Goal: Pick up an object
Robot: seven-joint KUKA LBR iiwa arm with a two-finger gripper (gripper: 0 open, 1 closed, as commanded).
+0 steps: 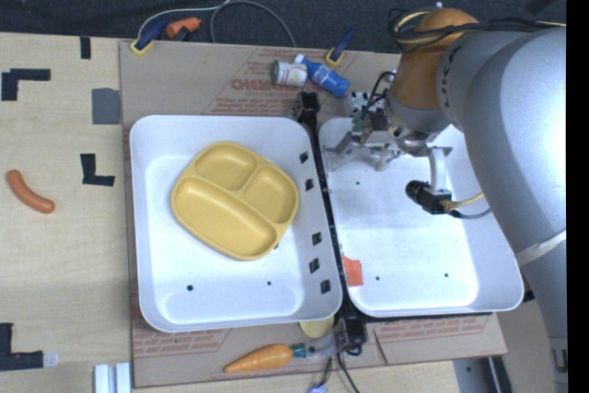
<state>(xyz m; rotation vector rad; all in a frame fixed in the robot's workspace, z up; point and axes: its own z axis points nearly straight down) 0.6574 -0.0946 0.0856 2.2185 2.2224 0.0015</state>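
A yellow divided plate (236,199), moulded with three compartments, lay flat and right side up in the left white bin (147,271), a little to the far side of its middle and clear of every wall. In the right white bin (497,290), a small orange-red scrap (352,271) rested on the floor against the near left wall, just beside the divider where the two bins met. Either could be taken as the object to pick up; neither was touched by the robot.

The gripper (370,143) of the grey KUKA arm (515,124) hung over the far left corner of the right bin, well apart from the scrap and separated from the plate by the bin walls. Whether the gripper was released or clenched could not be told from this angle, and nothing was seen held in it. The orange band (425,69) above the wrist sat over the bin's far rim, and a black fitting (425,195) with a cable hung beside the wrist over the bin floor.

Both bins stood on a cardboard sheet (184,83). On it, beyond the bins, lay a blue and white bottle (313,74) on its side, with a blue clamp (340,44) near it and an orange-handled clamp (170,30) at the far left corner. A toy carrot (260,358) lay at the near edge. A toy sausage (30,191) lay on the wooden bench (55,290) far to the left.
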